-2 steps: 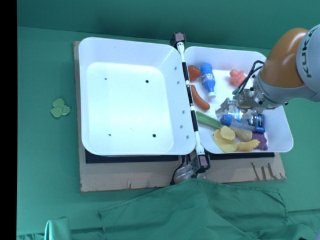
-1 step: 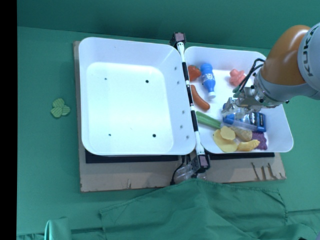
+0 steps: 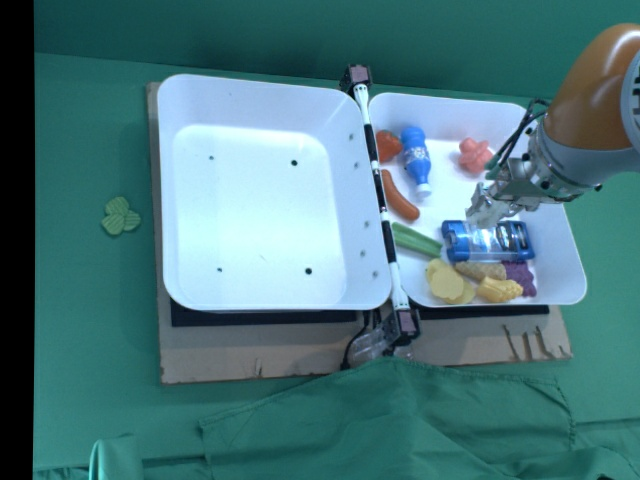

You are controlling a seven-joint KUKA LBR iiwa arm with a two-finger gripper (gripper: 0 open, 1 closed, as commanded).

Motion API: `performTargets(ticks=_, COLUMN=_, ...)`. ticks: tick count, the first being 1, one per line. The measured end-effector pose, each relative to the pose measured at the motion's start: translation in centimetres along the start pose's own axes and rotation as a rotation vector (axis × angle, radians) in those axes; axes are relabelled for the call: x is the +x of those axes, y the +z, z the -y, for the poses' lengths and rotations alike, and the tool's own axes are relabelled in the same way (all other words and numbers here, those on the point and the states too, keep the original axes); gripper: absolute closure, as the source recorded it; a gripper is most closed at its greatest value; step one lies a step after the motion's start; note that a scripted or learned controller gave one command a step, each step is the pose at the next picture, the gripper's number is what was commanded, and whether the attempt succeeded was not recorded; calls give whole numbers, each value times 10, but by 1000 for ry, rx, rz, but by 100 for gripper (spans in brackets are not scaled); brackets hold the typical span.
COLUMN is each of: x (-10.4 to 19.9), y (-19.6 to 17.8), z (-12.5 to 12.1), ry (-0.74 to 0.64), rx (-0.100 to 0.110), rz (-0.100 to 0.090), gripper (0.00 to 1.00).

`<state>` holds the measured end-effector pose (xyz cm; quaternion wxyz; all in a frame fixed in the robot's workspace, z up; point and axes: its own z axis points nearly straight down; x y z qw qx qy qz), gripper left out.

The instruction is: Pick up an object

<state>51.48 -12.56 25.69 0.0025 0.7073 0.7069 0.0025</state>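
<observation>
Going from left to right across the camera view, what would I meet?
Green leaf-shaped toy → left bin → orange sausage → blue bottle → pink toy → robot's hand over the blue pack.

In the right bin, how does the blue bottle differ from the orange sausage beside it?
The blue bottle is blue with a white label and cap; the orange sausage is plain orange-red. The bottle is thicker, the sausage thin and slightly curved. The bottle lies farther back. Both lie flat near the bin's left wall.
</observation>
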Motion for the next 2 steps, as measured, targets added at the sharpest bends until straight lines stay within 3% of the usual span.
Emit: performTargets(ticks=2, x=-8, y=-117, z=15, ry=2, rx=-3, rz=3, gripper=100)
